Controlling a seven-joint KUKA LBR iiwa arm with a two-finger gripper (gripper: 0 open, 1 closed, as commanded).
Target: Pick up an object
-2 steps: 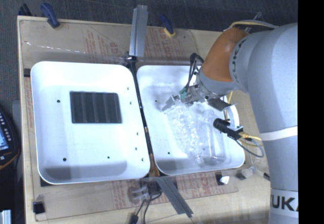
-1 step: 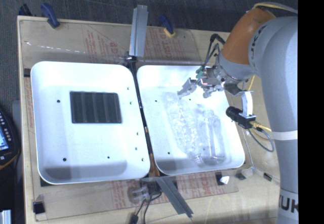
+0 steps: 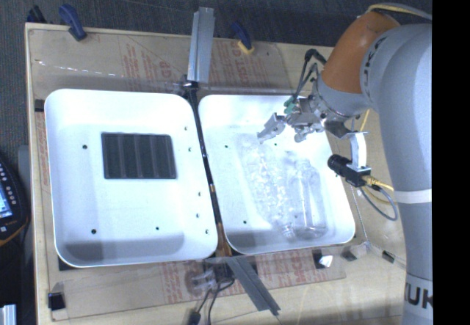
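The right bin (image 3: 228, 169) holds a clear plastic bottle (image 3: 308, 202) lying lengthwise near its right wall. Beside it on the left lies a clear crinkled plastic piece (image 3: 263, 178). A dark ribbed rectangular block (image 3: 138, 155) rests flat in the left bin (image 3: 73, 221). My gripper (image 3: 285, 130) hangs over the back part of the right bin, just beyond the far ends of the clear items. Its fingers (image 3: 269, 129) are spread open and nothing sits between them.
A metal bar (image 3: 200, 45) stands at the back where the two bins meet, and another bar (image 3: 250, 287) lies at the front. Blue clamps (image 3: 73, 23) grip the bench's far edge. The arm's grey body (image 3: 404, 133) covers the right side, with a cable (image 3: 374, 195) beside the bin.
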